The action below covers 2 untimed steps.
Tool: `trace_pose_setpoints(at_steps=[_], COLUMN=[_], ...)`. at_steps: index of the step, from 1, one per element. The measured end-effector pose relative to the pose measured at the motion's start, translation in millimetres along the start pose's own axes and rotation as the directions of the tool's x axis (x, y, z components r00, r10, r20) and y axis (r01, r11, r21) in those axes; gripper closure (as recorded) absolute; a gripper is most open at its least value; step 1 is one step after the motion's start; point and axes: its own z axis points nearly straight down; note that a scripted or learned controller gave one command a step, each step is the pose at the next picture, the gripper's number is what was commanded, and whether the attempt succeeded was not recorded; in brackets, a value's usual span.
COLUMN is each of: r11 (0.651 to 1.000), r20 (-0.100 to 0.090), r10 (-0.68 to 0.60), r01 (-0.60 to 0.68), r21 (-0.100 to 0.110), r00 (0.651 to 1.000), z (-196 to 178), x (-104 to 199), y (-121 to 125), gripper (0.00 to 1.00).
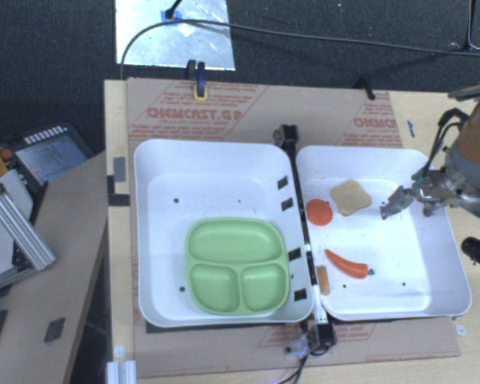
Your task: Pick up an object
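The right bin (pixel 432 294) holds a tan bread-like piece (pixel 350 197), a round red-orange piece (pixel 319 212) just left of it, a red-orange pepper (pixel 348 265) nearer the front, and a small orange stick (pixel 323 279) by the left wall. My gripper (pixel 394 204) hangs over the right bin's right half, pointing left, a short way right of the tan piece. Nothing shows between its fingers.
The left bin (pixel 160 174) holds a green divided plate (pixel 236 264) at its front. A black divider clip strip (pixel 296 214) runs between the bins. Cardboard (pixel 248 110) lies under both bins. Cables cross the dark floor behind.
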Motion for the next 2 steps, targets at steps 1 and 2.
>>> trace_pose_setpoints(at_steps=[1,2], r11=[1.000,1.000], r20=[-0.001,-0.001], r10=[0.001,0.002], r01=[-0.001,-0.002], r21=[0.004,0.005], r00=[1.000,1.000], z=[42,88], x=[0,-7], y=[-4,-10], gripper=[0.00,0.00])
